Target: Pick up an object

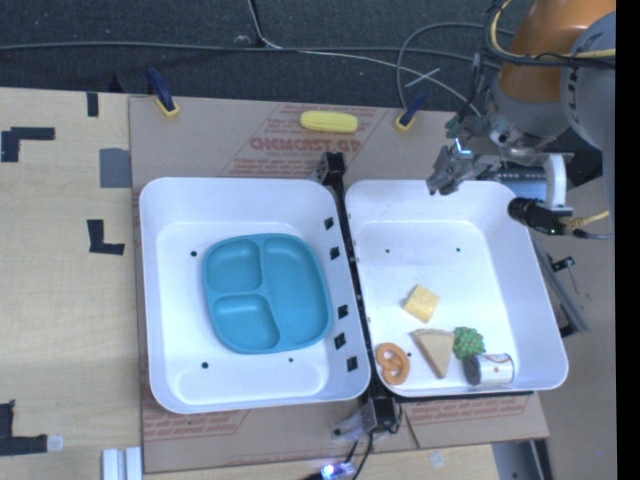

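My end effector [446, 180] hangs over the far rim of the right shallow white plastic bin [520, 268], and I cannot tell how it is set. The things to pick lie well apart from it, at the bin's near side: a small yellow cheese-like cube [422, 303], a tan bread-like wedge [434, 351], a brown pretzel-shaped toy [392, 363], a green broccoli-like piece [467, 342] and a small white can on its side [493, 369]. I judge the cube light, stiff and standing free, so I would take it across two flat faces. The left bin [170, 228] holds a blue divided plastic tray [268, 293], on the bench [60, 268]
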